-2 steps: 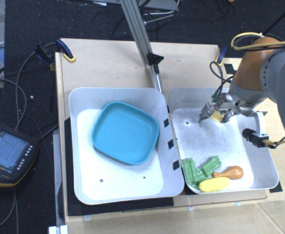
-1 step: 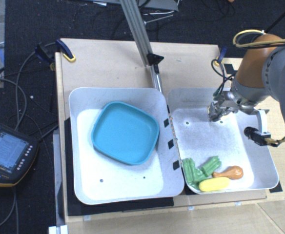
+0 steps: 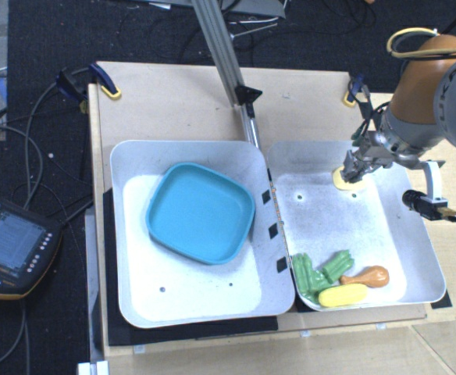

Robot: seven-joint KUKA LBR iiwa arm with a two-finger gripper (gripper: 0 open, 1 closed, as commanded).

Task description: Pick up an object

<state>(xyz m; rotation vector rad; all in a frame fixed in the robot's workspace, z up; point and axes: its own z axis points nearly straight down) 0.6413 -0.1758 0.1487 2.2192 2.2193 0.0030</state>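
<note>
At the near edge of the right-hand shallow white bin (image 3: 415,244), a cluster of small items lies together: a yellow oblong plastic piece (image 3: 343,295) nearest the rim, a green knobbly plastic vegetable (image 3: 319,270) just behind and left of it, and an orange-brown pear-shaped toy (image 3: 367,276) touching the yellow piece's upper side. In the left-hand shallow white bin (image 3: 134,209), a large light-blue square plastic plate (image 3: 201,212) with rounded corners rests slightly turned, well apart from the cluster. Farther back in the right bin, the grey arm's end effector (image 3: 356,169) is lowered over a small pale-yellow flat round object (image 3: 342,180), which lies on the bin floor near the far wall; how the tool is set cannot be told from here. Both bins sit on a light wooden table (image 3: 181,104).
</note>
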